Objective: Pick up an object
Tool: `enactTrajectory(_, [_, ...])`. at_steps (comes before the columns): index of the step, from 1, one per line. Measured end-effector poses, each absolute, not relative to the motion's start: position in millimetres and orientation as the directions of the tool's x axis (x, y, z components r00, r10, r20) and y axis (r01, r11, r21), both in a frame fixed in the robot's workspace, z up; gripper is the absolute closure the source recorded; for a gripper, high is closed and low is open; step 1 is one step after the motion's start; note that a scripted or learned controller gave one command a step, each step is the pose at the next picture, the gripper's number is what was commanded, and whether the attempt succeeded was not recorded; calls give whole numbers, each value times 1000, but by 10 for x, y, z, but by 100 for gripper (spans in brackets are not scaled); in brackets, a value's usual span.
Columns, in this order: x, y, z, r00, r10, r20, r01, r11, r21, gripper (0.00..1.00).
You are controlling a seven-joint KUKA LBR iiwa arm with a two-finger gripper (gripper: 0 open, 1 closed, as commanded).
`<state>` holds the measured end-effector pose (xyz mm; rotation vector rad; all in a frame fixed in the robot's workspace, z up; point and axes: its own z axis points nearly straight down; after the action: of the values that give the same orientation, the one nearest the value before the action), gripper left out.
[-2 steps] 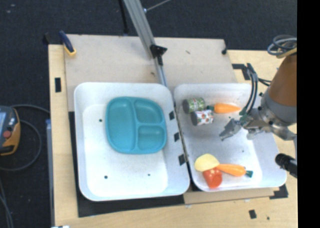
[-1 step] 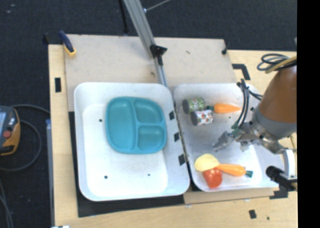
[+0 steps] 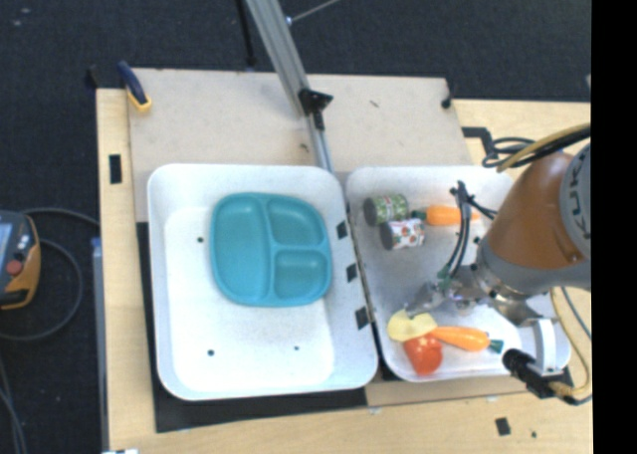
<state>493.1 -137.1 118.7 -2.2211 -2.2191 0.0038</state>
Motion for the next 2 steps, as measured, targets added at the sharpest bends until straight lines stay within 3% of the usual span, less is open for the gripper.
enactTrajectory(1, [4966,-1384,1037,4,1000,-2,1000,-4,10,0])
enactTrajectory(2, [4974,-1405,1147,8,1000,-6,1000,-8,14,100])
